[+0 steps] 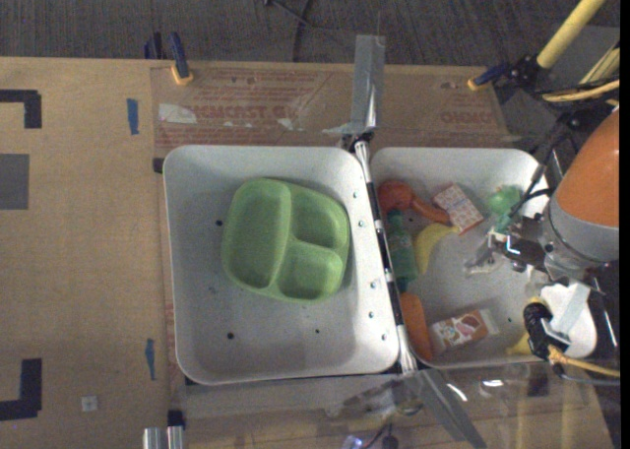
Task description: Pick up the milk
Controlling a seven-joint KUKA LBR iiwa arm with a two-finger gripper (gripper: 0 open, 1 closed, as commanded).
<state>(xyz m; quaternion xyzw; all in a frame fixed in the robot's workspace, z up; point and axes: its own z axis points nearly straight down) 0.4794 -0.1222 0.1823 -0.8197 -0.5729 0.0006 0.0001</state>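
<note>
The milk point(461, 330), a small carton with a red and white face, lies flat near the front edge of the right bin point(463, 161), tilted a little, with nothing gripping it. Just to its left an orange carrot-like piece point(414, 324) runs along the bin's left wall, close beside the carton. Further back, a green bottle point(400, 245) lies against that same wall, a yellow banana-like shape point(430, 243) just beside it, and behind those a red-orange piece point(402, 198) near the far left corner. A second small carton point(459, 207) with a dotted pattern sits toward the back middle, and a bright green item point(504, 203) rests to its right. And there is the gripper point(489, 254), low over the right part of this bin, behind and to the right of the milk and apart from it; whether its fingers are parted or closed cannot be told from this angle. The grey arm point(591, 211) with its orange band fills the right side above it. Over in the left bin point(187, 270), a green divided plate point(287, 238) lies alone, slightly askew.
</note>
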